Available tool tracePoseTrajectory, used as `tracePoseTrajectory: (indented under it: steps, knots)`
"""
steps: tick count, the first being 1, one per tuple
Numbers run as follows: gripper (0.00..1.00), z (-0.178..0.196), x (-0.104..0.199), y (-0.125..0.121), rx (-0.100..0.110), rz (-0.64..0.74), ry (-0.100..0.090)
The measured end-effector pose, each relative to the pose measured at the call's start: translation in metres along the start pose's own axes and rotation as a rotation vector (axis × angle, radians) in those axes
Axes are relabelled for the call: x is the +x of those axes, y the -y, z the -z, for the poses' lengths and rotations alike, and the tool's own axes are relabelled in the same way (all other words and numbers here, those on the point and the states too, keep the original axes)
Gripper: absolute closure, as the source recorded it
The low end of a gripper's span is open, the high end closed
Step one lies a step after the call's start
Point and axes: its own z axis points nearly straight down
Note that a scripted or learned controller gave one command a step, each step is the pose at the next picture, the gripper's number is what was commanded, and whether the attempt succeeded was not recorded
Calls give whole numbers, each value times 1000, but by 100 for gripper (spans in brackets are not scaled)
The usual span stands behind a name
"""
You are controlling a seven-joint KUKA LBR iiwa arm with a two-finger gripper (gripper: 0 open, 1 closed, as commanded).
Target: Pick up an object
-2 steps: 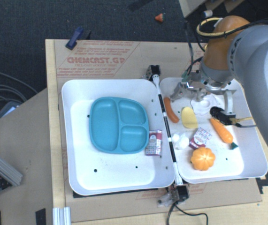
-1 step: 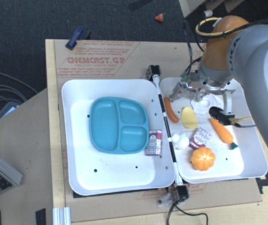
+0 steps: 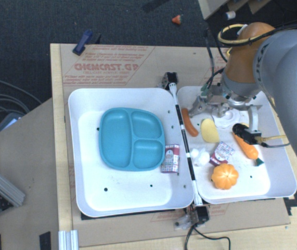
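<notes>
Several small items crowd the right white bin (image 3: 278, 184): a pale yellow rounded plastic piece (image 3: 209, 130), an orange tangerine (image 3: 224, 176), a carrot (image 3: 247, 147). The gripper (image 3: 225, 110) hangs over the bin's far end, likely seeking one; its fingers' state I cannot tell.

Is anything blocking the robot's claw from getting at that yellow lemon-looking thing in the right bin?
Nothing visible blocks it. The gripper hangs just above and behind the yellow piece, with open bin floor between them. The hot dog lies close on its left and a small wrapped packet sits nearby in front; either could get bumped.
</notes>
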Motion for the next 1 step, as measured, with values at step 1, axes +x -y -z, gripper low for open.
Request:
tracePoseTrajectory:
  steps: [1]
  knots:
    - [0, 0, 1, -15, -4, 2, 0]
